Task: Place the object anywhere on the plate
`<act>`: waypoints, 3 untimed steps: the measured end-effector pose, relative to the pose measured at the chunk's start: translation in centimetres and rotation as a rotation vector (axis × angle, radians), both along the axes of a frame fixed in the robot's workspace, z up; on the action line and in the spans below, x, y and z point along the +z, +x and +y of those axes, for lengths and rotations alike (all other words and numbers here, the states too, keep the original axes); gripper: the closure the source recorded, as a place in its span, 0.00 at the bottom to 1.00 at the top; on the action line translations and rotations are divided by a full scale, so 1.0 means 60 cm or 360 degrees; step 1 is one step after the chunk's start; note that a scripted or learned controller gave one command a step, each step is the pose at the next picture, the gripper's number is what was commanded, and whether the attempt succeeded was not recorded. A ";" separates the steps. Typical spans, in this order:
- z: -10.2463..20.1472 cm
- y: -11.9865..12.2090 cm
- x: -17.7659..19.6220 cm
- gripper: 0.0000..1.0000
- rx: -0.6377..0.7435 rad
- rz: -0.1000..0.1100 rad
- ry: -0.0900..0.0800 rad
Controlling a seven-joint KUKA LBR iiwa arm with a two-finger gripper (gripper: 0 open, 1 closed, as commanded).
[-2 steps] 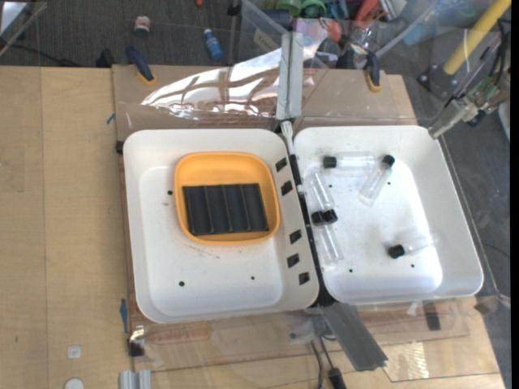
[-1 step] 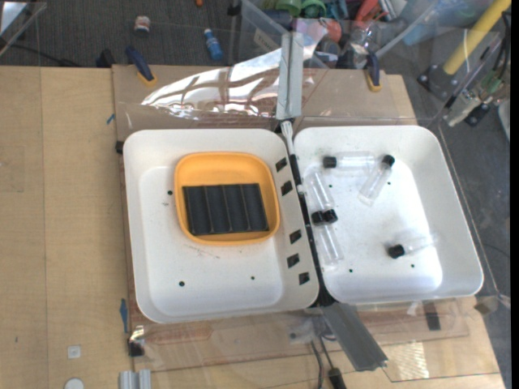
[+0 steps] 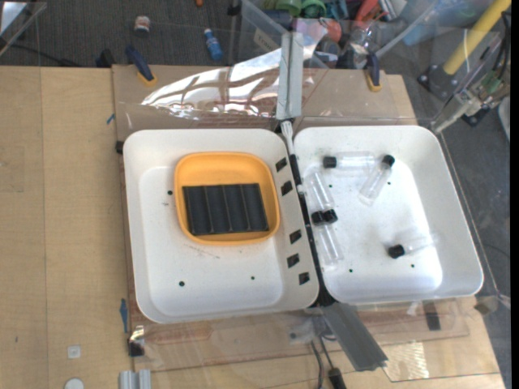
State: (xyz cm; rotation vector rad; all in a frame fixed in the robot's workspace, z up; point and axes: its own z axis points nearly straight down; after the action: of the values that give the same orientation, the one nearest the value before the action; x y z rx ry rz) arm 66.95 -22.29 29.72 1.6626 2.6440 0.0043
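- Overhead, at a slant: two shallow white bins sit side by side on a wooden bench [image 3: 57, 217], their inner rims touching along a dark centre seam.
- The left bin [image 3: 211, 286] holds one orange plate [image 3: 227, 166] with rounded corners, set in the far half. Bare white floor lies open on its near side and in a narrower strip to its left.
- One black ridged block [image 3: 225, 209] lies flat on the plate, covering most of the plate's near half. Its near edge runs close to the plate's near rim, while the far part of the plate is bare.
- The right bin [image 3: 454, 217] holds clear tubes with black caps [image 3: 329, 162]. Four caps can be counted: two far, one close to the centre seam, one near and to the right. The middle of this bin's floor is open.
- The tubes are see-through against white and hard to trace. There seem to be four, possibly a fifth lying along the seam.
- About five small black tabs [image 3: 285, 188] run down the left bin's right rim.
- Beyond the bins, a crinkled clear plastic sheet [image 3: 211, 91] glares, and a clear tub of coloured items [image 3: 340, 6] is cut off by the far edge.
- Whether the gripper is open or closed cannot be told from this view.
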 end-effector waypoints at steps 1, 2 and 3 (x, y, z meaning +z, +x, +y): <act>-0.002 -0.003 0.003 0.00 -0.0078 0.0011 0.0007; -0.004 -0.004 0.002 0.00 -0.0193 0.0011 0.0009; -0.004 -0.009 -0.014 0.00 -0.0265 0.0022 0.0014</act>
State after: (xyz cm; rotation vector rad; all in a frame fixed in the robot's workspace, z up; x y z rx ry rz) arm 66.43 -22.53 28.88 1.8864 2.5093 0.0021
